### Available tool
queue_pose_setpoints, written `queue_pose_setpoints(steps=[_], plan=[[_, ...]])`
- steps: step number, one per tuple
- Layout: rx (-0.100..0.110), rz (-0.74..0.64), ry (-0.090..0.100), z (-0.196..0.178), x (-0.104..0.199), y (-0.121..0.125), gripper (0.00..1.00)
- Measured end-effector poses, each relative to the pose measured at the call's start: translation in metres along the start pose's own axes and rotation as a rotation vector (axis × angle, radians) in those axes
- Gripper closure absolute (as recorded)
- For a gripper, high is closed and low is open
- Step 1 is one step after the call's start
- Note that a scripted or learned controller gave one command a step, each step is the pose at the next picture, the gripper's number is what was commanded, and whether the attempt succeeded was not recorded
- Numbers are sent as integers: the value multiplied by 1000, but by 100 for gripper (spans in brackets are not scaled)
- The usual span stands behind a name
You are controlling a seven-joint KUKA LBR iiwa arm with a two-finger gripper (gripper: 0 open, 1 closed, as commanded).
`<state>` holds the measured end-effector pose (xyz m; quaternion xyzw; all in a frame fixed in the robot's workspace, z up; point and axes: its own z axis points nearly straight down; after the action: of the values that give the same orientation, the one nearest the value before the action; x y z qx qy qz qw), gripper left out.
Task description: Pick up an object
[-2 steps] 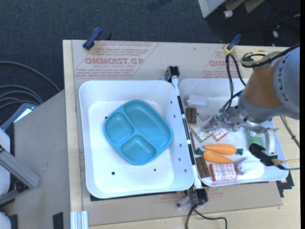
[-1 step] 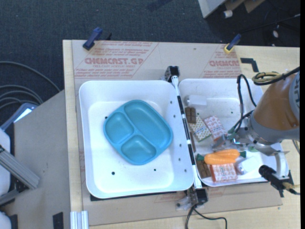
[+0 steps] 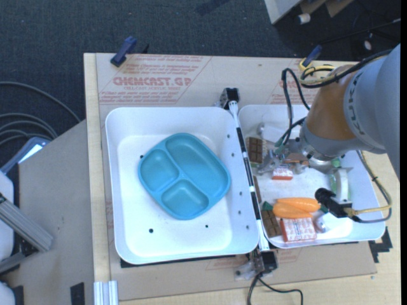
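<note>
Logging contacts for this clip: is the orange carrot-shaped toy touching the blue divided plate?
Apart. The camera view shows the carrot in the right bin and the plate in the left bin, the bins' walls between them.

A: How much of the grey arm with the orange band [image 3: 356, 110] could be seen?

B: It ran off the right edge, and its bulk hid the back of the shallow white right-hand bin [image 3: 369, 232].

A: And the pincer?

B: Buried under the wrist; nothing could be told there.

A: The small things beneath it?

B: A red-and-white packet [image 3: 283, 175] and a brown ridged piece [image 3: 255, 150] were partly covered, too small to identify.
</note>
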<state>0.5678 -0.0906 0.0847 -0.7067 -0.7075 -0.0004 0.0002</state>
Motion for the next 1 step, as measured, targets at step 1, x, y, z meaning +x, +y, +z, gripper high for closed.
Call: queue_pose_setpoints(steps=[1], plan=[[0,0,-1,-10,0,0,100]])
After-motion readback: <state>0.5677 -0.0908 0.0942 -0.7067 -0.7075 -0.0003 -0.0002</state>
